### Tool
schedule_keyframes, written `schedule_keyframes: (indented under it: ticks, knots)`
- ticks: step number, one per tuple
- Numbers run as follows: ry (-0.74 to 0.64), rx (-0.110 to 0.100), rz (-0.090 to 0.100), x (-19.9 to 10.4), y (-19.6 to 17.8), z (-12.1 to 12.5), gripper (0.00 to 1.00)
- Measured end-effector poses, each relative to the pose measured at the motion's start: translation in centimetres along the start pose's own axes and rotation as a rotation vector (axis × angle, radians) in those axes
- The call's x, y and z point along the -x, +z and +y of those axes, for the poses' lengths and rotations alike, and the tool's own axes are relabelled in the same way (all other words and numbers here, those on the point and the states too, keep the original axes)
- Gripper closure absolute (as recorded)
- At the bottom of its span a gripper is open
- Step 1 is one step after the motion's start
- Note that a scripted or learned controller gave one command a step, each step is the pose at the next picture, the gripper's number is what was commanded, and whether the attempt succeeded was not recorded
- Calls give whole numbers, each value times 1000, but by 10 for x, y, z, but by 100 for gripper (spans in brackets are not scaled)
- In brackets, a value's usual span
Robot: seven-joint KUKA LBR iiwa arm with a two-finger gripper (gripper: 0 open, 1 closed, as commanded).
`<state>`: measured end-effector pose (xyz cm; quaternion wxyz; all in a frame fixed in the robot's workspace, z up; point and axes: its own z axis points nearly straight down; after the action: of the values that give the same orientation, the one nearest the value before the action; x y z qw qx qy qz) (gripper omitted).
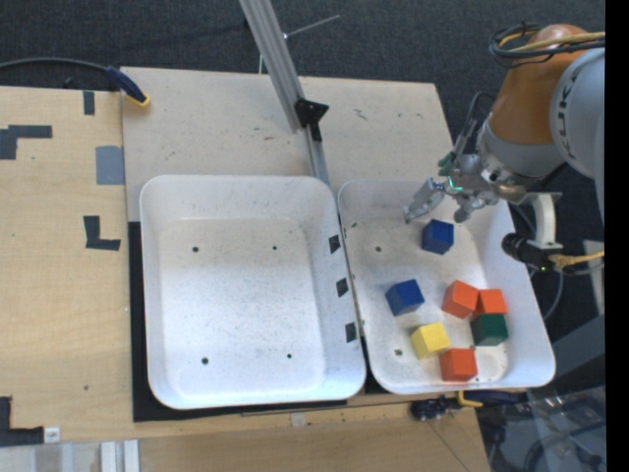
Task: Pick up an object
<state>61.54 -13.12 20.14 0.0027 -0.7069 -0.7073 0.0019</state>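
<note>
I'm seeing my hand (442,200) hovering spread open, gripping nothing, just above a blue cube (438,236) sitting in the right bin (378,209).

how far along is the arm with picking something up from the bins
Done: the gripper has reached the right bin and sits just above the upper blue cube. In hand: nothing visibly between its fingers; that cube looks to rest on the bin floor. Left: grasping and lifting. The other blue cube, yellow cube and the orange and green cubes lie untouched lower down.
</note>
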Motion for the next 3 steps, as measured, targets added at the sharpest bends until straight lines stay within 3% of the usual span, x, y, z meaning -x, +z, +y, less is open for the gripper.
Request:
schedule_keyframes:
  ticks: [1, 3]
  knots:
    - [-2, 5, -1, 0, -3, 1, 0]
    - [0, 1, -2, 5, 106, -13, 0]
